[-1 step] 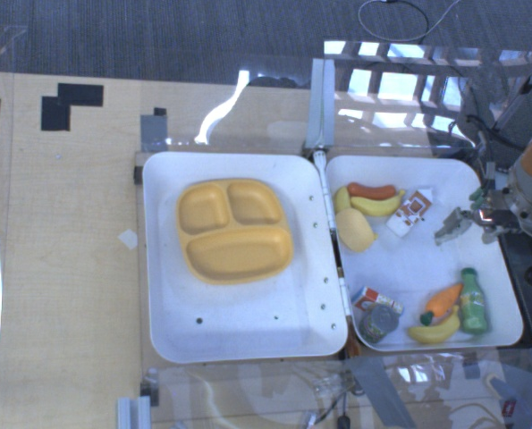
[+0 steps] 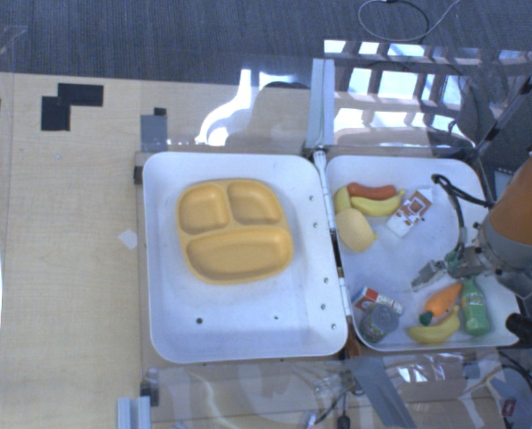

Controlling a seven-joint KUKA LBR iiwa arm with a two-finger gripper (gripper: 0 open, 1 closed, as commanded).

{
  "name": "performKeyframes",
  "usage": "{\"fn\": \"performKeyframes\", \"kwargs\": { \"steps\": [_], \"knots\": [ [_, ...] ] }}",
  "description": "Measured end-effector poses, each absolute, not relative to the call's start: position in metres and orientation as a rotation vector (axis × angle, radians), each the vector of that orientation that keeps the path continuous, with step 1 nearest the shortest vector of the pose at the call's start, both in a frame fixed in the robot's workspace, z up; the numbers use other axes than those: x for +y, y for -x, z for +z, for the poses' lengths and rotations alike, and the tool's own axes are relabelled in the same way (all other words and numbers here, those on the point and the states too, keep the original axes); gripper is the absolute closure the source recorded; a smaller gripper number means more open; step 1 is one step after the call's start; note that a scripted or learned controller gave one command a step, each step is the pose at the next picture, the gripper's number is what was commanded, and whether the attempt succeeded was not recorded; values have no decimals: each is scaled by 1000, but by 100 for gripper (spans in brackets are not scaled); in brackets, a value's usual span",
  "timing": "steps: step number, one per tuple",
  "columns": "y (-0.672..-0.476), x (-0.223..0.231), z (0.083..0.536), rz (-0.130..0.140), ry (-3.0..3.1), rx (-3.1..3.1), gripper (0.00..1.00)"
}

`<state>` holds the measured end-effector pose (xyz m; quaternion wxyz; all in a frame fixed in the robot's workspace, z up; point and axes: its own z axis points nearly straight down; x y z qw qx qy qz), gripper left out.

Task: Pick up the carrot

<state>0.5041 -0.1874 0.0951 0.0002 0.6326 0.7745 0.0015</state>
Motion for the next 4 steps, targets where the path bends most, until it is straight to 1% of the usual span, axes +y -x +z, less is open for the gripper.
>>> {"fn": "performKeyframes", "kwargs": {
  "steps": [1,2,3,4],
  "knots": [
    [-506,-187,102,5,-1985,2434,100],
    [-506,-187,102,4,-1985,2434,0],
    [-508,-188,96,10,-2030,2401,0],
    [-493,-166,89,9,-1998,2401,0]
  ]
}}
